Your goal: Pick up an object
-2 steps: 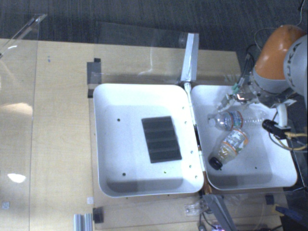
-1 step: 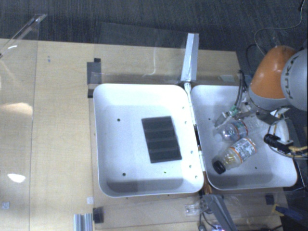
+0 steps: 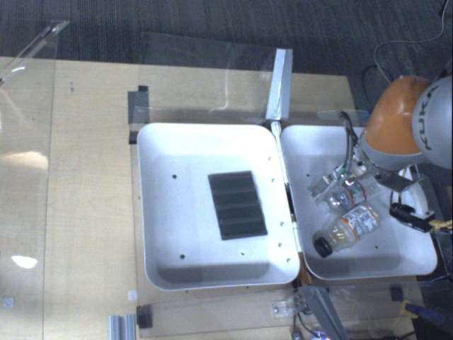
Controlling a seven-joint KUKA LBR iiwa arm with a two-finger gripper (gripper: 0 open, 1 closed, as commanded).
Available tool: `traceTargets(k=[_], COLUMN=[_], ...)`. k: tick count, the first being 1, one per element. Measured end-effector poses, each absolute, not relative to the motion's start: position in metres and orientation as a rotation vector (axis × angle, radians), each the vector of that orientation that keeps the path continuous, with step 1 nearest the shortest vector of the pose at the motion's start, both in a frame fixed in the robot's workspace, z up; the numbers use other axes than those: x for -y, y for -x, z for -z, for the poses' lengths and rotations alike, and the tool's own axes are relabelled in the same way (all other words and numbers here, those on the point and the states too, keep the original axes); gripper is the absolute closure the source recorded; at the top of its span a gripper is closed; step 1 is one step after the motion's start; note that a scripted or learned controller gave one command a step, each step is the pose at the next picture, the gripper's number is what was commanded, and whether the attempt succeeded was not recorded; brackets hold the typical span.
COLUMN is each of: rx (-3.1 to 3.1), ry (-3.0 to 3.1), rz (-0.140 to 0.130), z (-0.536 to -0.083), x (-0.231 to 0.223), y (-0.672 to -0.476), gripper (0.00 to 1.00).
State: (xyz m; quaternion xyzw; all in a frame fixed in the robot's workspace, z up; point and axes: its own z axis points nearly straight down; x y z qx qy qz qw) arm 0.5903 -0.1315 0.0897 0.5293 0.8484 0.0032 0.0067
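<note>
A: Where's the thing to be picked?

B: The bottle [image 3: 347, 229] lies on its side in the right bin [image 3: 417, 261], dark cap toward the lower left, label facing up. It sits near the middle of the bin floor, apart from the walls.

A: Why on its side?

B: I'd judge it simply rests as a round bottle would on a flat floor. That makes it liable to roll if nudged off-centre.

A: And the gripper?

B: The gripper [image 3: 340, 186] is down inside the same bin, just above and left of the bottle's upper end, with loose wires trailing off it. Nothing shows between its fingers. Whether they're spread or closed I can't tell; it's a small tangle of metal and reflections there.

A: Is it touching the bottle?

B: Near it, perhaps brushing the end; I can't say which.

A: And further out?

B: The arm [image 3: 400, 122], with its orange band, leans in from the right over the bin's far corner. The left bin [image 3: 152, 190] holds a dark ribbed slab [image 3: 237, 204], flat, near its centre, well apart from all this.
</note>
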Motion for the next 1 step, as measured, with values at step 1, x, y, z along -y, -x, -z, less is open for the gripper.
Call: traceTargets(k=[1], rx=[-2.649], ry=[-1.654], rz=[-0.019], z=[-0.1023], x=[0.1295], y=[-0.5932], gripper=[1.00])
